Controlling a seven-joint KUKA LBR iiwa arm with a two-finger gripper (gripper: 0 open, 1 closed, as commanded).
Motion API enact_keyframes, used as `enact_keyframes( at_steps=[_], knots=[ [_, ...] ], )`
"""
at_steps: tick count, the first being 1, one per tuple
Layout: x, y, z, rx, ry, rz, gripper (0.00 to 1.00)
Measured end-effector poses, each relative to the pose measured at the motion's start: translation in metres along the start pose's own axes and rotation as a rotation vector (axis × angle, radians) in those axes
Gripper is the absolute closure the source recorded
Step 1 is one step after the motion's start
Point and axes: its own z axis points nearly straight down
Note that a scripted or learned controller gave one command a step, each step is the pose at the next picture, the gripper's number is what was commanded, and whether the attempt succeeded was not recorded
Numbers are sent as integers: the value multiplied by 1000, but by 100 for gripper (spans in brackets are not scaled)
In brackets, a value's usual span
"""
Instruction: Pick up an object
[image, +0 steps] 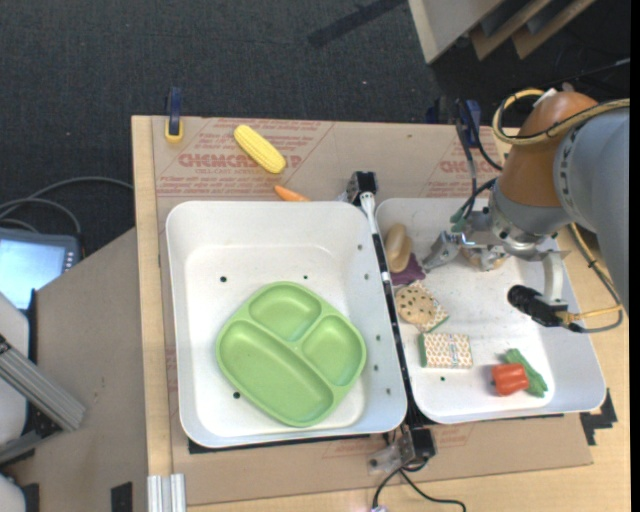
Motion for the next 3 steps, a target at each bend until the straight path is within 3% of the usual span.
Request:
enact_keyframes(
  at_steps=[1,2,3],
  knots=[
    [-16,37,4,16,6,5,0],
    [-20,43,-163,-26,-7,1,0],
    [2,16,-4,9,3,2,0]
  ],
)
